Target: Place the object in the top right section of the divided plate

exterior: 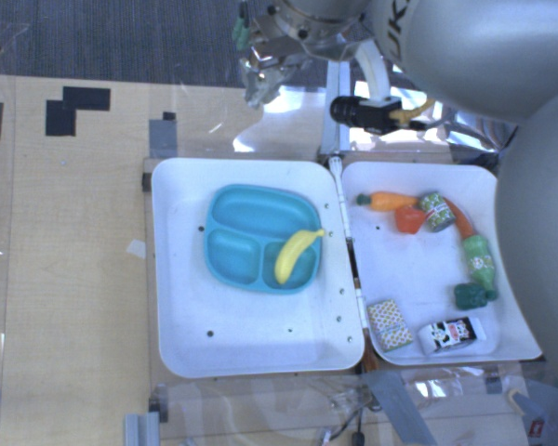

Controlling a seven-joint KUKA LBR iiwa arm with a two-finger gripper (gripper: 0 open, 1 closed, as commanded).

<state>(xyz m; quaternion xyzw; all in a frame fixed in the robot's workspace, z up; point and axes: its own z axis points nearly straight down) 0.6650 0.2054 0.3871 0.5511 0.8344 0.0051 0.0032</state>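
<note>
1. Left bin (181,342) holds a blue divided plate (260,214).
2. Banana (296,253) lies tilted in the plate's section at about 4 o'clock of the plate centre, its upper tip over the rim toward 2 o'clock.
3. Big section at 12 o'clock of the plate is bare blue; so is the small section at 8 o'clock.
4. Arm (465,35) comes in at the frame's 1 o'clock and fills the right edge.
5. Gripper (259,72) hangs at 12 o'clock of the left bin, beyond its far rim, well apart from the banana. Too blurred; cannot tell how it is set, and nothing is seen in it.
6. Right bin (391,277): carrot (389,200) at 11 o'clock, red piece (409,219) touching it, green can (436,211) just beside.
7. Green bottle (478,258) at 3 o'clock, dark green lump (472,295) below it.
8. Patterned box (389,324) and milk carton (450,334) at 6 o'clock, near each other.
</note>
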